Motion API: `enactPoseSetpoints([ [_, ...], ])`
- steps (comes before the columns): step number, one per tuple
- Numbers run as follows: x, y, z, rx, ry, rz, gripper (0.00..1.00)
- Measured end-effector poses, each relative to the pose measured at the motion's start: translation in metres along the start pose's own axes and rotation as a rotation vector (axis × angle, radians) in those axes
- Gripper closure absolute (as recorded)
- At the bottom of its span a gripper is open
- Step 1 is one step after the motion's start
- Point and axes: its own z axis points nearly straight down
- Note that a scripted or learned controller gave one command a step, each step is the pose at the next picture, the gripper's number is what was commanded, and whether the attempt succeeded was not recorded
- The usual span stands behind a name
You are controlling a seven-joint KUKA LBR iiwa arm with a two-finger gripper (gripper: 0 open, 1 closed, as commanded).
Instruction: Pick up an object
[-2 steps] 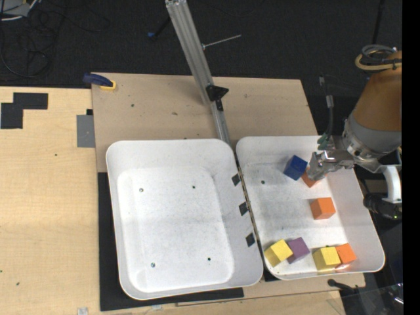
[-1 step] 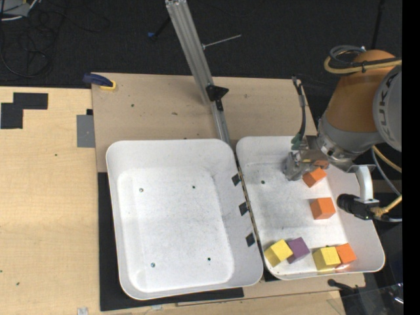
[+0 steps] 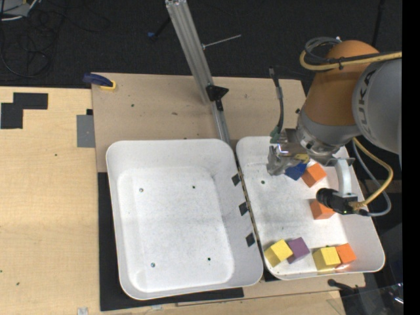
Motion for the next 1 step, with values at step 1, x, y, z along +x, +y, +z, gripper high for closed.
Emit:
enactPoseSetpoints([
  [1,0.0478,-0.0060,0.0050,0.004,0.000,0.001,1.00],
])
